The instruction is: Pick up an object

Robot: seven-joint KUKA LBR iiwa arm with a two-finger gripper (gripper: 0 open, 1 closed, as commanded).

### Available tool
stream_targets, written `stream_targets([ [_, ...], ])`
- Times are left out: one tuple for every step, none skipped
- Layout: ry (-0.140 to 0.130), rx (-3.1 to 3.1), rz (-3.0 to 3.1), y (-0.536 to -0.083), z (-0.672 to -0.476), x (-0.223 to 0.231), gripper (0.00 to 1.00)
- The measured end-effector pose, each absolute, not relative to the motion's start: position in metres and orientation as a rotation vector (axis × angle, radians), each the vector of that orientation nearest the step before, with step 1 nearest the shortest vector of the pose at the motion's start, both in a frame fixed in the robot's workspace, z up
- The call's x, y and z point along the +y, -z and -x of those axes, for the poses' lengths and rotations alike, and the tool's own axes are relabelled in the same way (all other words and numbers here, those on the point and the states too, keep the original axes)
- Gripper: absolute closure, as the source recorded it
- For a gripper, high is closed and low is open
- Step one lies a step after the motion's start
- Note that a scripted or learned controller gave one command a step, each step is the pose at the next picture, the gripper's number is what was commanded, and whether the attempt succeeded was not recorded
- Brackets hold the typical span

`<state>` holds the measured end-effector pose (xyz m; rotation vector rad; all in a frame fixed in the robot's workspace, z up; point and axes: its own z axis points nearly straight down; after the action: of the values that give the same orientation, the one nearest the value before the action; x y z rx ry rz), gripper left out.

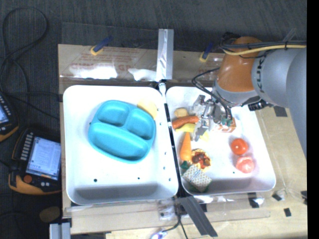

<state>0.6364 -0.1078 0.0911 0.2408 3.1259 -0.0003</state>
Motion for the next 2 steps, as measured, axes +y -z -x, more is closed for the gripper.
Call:
stream_targets([
  [0.009, 3.120, -0.239, -0.103, -0.638, -0.108, 1.00],
  [0.002, 3.074, -0.628, -0.122, -0.649, -0.106, 1.00],
])
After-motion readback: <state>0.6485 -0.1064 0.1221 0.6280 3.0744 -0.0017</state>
